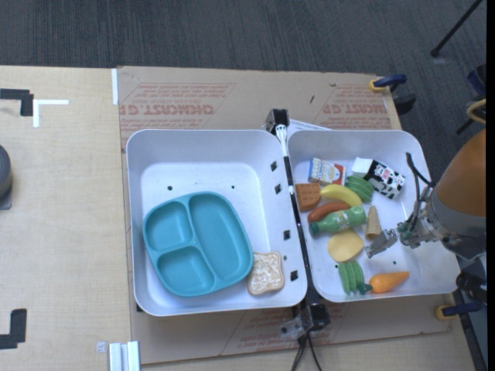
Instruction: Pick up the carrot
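Gripper point(384, 242) hangs low over the right bin point(433, 280), reaching in from the right; finger state cannot be told at this size, nothing seen pinched. Carrot point(389, 281) lies just below it on the bin floor near the front wall, orange tip pointing right, apart from the gripper. Touching the carrot's left end: green pea pod point(351, 276). Behind that, a yellow potato-like piece point(345, 246), then a green bottle point(340, 221) lying on its side, a red sausage point(329, 209) against it, a banana point(342, 195) above. Tan cone-like piece point(373, 222) sits right of the bottle, near the gripper. Orange-brown piece point(307, 196) by the divider. Far end of bin: small carton point(325, 170), green vegetable point(359, 187), white block point(361, 165), black-and-white cow-print toy point(386, 179).

Left bin point(147, 153): teal divided plate point(197, 243) on the floor, toast slice point(266, 273) touching its right front edge. Both bins rest on cardboard point(193, 99) on the wooden bench point(54, 230). Orange arm band point(468, 176) at the right edge.
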`<action>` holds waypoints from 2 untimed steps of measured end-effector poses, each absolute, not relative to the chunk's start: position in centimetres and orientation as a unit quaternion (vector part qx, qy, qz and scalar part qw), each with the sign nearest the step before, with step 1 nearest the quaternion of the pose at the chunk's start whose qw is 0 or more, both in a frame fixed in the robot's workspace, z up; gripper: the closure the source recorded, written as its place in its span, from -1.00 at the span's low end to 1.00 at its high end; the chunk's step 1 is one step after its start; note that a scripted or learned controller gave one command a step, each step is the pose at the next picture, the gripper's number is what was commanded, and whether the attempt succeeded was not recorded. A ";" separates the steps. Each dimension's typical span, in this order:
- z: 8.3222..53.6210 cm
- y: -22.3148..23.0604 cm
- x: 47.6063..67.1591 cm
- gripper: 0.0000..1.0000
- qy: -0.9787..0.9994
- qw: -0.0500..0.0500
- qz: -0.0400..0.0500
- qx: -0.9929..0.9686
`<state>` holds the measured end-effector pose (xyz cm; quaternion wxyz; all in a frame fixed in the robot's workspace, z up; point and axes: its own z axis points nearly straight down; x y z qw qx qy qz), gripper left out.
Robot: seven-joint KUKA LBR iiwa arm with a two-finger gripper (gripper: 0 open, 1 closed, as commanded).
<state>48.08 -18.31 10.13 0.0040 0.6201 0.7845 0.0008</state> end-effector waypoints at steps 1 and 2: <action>9.1 -10.9 47.7 -1.00 0.753 -0.003 -0.001 0.658; 9.1 -9.5 47.8 -1.00 0.743 -0.002 0.000 0.669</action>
